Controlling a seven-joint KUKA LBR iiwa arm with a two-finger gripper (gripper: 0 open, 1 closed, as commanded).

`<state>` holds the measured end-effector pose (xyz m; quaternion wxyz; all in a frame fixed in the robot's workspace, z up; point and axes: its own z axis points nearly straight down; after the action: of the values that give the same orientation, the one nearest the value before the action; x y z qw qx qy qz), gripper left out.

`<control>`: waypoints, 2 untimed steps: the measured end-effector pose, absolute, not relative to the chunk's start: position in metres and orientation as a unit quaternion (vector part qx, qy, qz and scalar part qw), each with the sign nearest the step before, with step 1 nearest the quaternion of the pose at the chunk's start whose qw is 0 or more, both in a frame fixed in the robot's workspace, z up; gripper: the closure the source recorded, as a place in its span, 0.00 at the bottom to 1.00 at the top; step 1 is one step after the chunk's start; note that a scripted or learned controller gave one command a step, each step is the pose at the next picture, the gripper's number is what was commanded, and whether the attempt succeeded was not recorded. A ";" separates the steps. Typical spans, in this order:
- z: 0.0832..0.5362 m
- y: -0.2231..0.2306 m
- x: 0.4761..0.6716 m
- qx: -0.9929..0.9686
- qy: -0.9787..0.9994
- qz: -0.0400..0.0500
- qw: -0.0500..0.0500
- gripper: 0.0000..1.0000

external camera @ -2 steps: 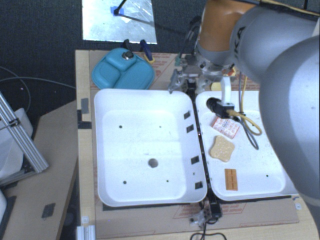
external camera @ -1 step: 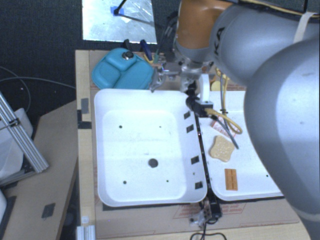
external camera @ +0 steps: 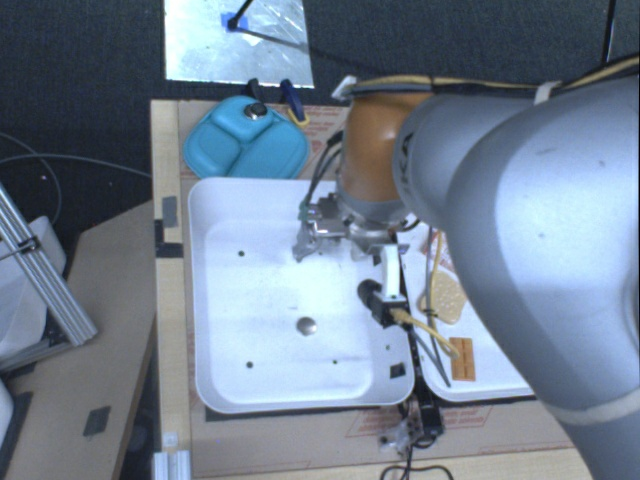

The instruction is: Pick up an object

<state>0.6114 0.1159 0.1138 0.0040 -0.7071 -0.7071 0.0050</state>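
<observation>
With the gripper (external camera: pixel 312 236) poised over the left bin (external camera: pixel 215 298), its opening impossible to tell, a small round object (external camera: pixel 306 325) lay just below, and a centred, straight descent was judged best.

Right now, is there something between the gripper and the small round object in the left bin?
Nothing visible. The gripper hangs over the left bin; the small round object lies on bare white floor below it in the picture.

A small grey round object (external camera: pixel 306 325) lies in the left bin (external camera: pixel 225 268).
</observation>
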 end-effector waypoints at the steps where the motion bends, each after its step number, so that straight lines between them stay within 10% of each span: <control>1: 0.162 0.232 0.597 -0.702 -0.712 -0.004 0.001 0.00; 2: 0.134 0.155 0.615 -0.709 -0.705 0.001 -0.001 0.00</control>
<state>0.6152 0.1547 0.1341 -0.0006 -0.7091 -0.7051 0.0008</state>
